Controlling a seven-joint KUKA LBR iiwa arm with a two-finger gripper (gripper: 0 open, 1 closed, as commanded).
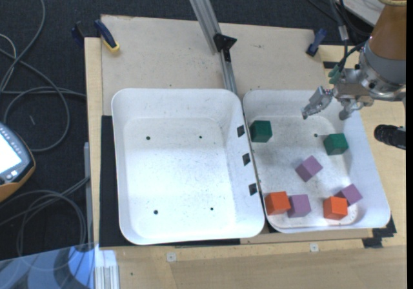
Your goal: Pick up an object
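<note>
The right bin [287, 162] holds several small cubes. One green cube [261, 131] lies near its left wall and another green cube [335, 144] lies toward the right. A purple cube [309, 168] rests mid-bin. Along the front sit an orange cube [278, 202], a purple cube [299, 205], a second orange cube [335, 208] and a further purple cube [351, 194]. My gripper [326, 112] hangs open above the bin's far right part, with nothing between its fingers. It is above and slightly behind the right green cube.
The left bin [174, 165] sits beside the right one, sharing a middle wall. A slanted metal bar [205, 10] rises from the bench behind the bins. Blue clamps [107, 35] sit at the back corners. Cables lie on the floor at the left.
</note>
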